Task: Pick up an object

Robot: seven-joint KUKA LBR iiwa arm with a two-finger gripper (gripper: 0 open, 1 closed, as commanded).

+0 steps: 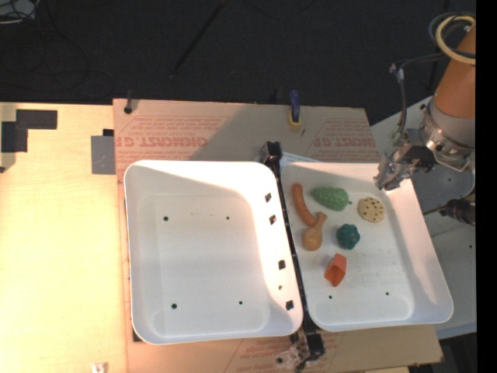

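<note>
Your jaws (388,177) are hovering over the far right corner of the right bin (419,286), gripping nothing; can't tell if they're open or closed. Possible pick objects are all sitting in that bin: an orange sausage-like piece (307,216) near the left wall, a green leafy piece (331,198), a speckled cookie (371,209), a teal lump (348,236), a red block (335,270). The left bin (155,317) is lying beside it on the counter (54,247).
</note>
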